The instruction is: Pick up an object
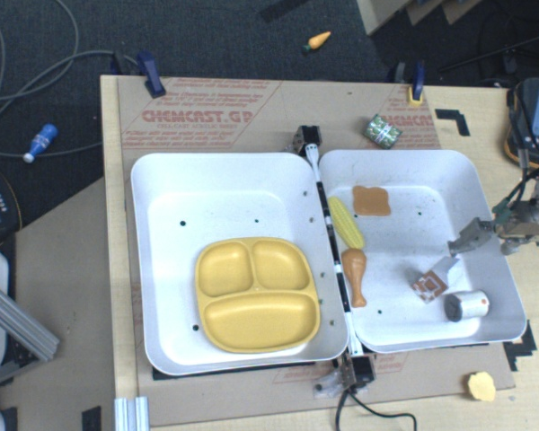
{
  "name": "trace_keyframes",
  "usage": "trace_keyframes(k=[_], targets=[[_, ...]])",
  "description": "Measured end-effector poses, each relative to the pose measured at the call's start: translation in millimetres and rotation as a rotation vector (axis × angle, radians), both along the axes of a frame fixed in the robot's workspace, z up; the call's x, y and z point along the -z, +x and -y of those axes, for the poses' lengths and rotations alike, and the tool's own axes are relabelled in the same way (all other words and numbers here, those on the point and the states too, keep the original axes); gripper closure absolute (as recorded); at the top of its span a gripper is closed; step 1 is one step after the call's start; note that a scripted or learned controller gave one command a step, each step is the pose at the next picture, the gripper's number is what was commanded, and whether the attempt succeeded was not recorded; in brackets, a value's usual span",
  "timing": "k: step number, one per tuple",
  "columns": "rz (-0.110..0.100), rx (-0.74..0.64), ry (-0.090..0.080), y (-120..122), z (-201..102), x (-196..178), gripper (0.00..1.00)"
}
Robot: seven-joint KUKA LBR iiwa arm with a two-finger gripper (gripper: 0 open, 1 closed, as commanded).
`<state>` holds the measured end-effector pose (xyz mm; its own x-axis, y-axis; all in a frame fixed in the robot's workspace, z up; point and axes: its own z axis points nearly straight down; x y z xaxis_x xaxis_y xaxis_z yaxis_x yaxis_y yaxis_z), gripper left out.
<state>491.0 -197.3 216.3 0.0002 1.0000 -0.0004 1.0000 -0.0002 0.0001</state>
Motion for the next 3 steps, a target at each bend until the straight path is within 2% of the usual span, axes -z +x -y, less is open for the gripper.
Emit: trace_keyframes(k=[1,2,3], targets=[[0.009,-0.008,-0.003,130.5,-13.6,27.5,0.0],[0.003,-0.009,0.002,177.9,-93.0,69.3,0.0],[-0.004,-0.001,0.0,155.0,-104.8,135.1,0.0]])
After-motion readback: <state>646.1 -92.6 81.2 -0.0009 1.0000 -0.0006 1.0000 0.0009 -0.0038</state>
